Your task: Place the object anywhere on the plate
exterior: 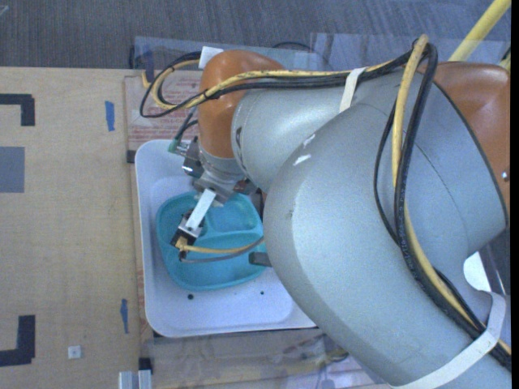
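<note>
Bulk of the grey arm [365,241] crossed the view from the right, its broad links covering most of that side of the table. The orange band [223,96] above the wrist sat over the far rim of the shallow white plastic bin [154,298]. From there the wrist bent downward and toward the near left, bringing the tool [216,186] low over the far edge of the turquoise plastic plate [219,270]. Yellow and black cables [284,75] ran along the arm's upper side. Whether the tool was wide or narrow could not be told, nor whether it held anything. The plate lay flat on the bin's floor, about midway across it. The pale wooden table [65,217] stretched away left of the bin, marked with short blue tape strips [109,116].
</note>
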`<state>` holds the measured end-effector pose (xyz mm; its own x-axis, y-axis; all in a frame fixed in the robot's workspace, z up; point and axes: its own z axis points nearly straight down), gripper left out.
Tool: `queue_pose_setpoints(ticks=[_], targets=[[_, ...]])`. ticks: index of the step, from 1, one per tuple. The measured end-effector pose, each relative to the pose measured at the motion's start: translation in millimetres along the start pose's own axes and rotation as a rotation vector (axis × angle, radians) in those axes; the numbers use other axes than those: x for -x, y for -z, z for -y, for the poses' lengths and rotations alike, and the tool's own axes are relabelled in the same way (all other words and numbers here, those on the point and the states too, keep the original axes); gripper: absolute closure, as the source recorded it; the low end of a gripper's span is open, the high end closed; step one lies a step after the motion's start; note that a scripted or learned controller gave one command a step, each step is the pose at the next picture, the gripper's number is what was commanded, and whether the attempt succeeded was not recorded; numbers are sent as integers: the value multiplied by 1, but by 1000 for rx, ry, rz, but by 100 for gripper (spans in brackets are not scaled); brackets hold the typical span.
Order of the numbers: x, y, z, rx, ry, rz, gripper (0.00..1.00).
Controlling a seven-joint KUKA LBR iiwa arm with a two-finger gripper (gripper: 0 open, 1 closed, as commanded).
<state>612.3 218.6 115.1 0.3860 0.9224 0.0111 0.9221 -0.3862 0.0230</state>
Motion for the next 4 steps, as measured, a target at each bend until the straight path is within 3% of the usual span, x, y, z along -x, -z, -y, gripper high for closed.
queue_pose_setpoints(ticks=[1,2,3,4], targets=[[12,-3,47,30,-73,-31,100],[93,73,71,-22,-387,17,100],[35,1,78,-7,-390,-6,100],[46,66,124,-25,-8,12,100]])
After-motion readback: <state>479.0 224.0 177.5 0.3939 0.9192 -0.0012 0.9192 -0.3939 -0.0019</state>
